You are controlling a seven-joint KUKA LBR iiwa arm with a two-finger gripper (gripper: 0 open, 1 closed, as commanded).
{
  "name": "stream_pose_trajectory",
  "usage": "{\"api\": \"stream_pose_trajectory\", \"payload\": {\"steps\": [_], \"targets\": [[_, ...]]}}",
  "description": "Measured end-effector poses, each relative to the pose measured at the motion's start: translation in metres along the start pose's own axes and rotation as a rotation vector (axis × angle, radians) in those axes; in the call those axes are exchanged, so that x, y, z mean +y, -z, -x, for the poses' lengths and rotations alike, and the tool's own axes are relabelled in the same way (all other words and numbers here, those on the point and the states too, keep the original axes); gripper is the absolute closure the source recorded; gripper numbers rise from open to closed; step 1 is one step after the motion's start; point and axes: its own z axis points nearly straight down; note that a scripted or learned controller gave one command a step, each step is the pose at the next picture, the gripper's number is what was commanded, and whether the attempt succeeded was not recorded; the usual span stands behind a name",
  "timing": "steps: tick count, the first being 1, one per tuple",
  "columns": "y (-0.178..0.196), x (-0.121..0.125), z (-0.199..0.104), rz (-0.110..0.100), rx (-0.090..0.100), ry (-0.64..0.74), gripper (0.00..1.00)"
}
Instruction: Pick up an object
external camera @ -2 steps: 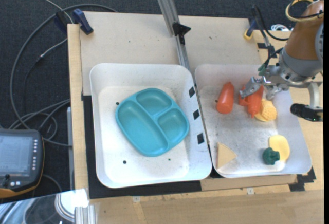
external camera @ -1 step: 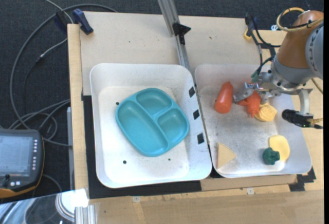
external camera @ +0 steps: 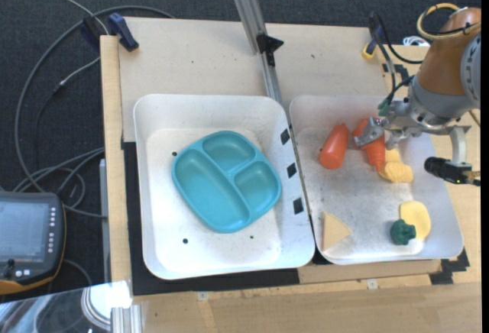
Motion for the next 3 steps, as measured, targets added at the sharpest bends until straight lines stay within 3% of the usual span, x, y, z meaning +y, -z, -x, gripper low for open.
{"api": "stream_pose_trajectory", "payload": {"steps": [2,3], "targets": [[0.133,0.012,0.005,0.012,-0.007,0.002,1.0],[0.165,0.014,0.005,0.008,-0.007,0.002,1.0]]}}
